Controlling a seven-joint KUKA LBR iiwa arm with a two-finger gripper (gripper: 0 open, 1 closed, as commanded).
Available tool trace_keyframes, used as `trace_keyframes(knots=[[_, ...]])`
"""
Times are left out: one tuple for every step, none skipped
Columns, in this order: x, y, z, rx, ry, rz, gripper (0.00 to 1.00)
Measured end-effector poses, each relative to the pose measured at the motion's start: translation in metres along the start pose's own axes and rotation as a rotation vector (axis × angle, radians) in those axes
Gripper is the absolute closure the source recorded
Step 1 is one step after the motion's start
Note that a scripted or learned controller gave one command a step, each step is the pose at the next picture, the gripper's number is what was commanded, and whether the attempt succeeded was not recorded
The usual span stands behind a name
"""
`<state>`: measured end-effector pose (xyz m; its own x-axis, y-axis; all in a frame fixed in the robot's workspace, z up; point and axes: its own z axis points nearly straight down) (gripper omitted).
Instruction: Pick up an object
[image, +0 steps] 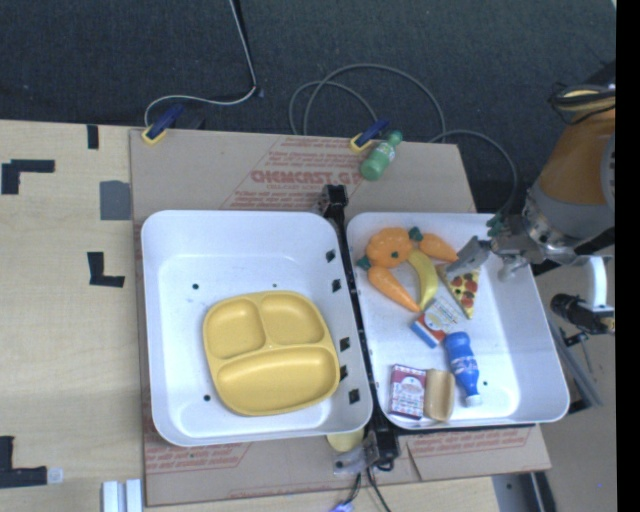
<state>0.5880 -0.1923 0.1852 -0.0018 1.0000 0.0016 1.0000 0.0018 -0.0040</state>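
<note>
The right bin (515, 335) holds several toy items: an orange (390, 245), a carrot (393, 287), a banana (425, 277), a pizza slice (463, 290), a blue bottle (461, 367), a red packet (407, 390) and a tan bread roll (438, 394). My gripper (491, 257) hangs over the bin's upper right corner, just right of the pizza slice. Its two fingers stand apart, open, with nothing between them.
The left bin (170, 250) carries a yellow divided plate (272, 352). A green bottle (378, 158) lies on the cardboard behind the bins. A small red-and-white box (434, 325) sits mid-bin on the right. Cables loop across the dark floor at the back.
</note>
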Motion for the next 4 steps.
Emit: trace_keyframes(knots=[[0.01,0.027,0.103,-0.007,-0.008,0.0,0.0],[0.05,0.071,0.098,-0.004,-0.006,0.006,0.0],[0.002,-0.027,0.097,-0.015,-0.007,0.005,0.0],[0.054,0.036,0.1,0.018,-0.012,-0.01,0.0]])
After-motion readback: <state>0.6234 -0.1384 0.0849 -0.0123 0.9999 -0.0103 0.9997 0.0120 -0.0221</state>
